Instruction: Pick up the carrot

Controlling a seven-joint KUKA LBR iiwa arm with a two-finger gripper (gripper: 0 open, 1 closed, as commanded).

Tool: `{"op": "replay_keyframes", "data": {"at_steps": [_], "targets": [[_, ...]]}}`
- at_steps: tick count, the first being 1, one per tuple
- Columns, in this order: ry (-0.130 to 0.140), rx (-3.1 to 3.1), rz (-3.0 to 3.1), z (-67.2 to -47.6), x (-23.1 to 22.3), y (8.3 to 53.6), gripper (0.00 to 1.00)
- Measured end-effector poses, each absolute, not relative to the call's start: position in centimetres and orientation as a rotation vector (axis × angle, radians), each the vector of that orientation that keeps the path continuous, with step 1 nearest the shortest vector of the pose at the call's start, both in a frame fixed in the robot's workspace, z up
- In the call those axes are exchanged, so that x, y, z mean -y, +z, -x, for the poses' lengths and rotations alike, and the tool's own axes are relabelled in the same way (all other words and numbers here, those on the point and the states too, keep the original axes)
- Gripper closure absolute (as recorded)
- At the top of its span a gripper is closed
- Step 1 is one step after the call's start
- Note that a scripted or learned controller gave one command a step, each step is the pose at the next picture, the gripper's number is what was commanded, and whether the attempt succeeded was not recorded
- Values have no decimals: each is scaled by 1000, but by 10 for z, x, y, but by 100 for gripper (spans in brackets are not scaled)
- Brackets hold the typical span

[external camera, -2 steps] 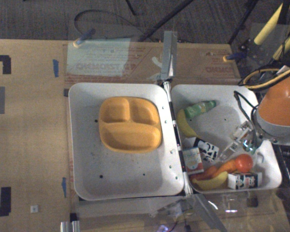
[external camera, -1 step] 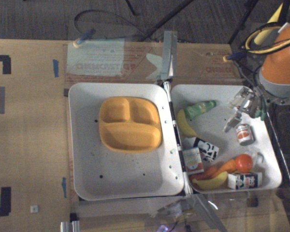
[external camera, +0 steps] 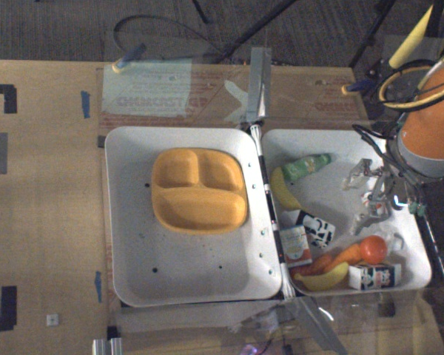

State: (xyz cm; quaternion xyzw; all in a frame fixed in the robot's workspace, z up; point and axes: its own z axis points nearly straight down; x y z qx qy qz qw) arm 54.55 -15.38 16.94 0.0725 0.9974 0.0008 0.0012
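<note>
Near edge of your right bin: small printed carton lying flat, curved yellow banana beside it. The carrot is right there, a tapered orange shape lying between the banana and a glossy round tomato, touching or nearly touching both, so tight room on those sides. Another small carton sits against the divider, with a black-and-white patterned carton just behind. Farther back: a second banana along the divider and a green bottle lying tilted.

Gripper, skeletal metal, hangs over bare white floor in the right half of that bin, apart from the carrot. Fingers look spread, nothing between them.

Left bin: one smooth orange three-compartment plate, open floor all round it.
</note>
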Motion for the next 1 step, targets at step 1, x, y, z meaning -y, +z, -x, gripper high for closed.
{"op": "replay_keyframes", "data": {"at_steps": [1], "targets": [[3,-3140,36,-562,153,128,0]]}}
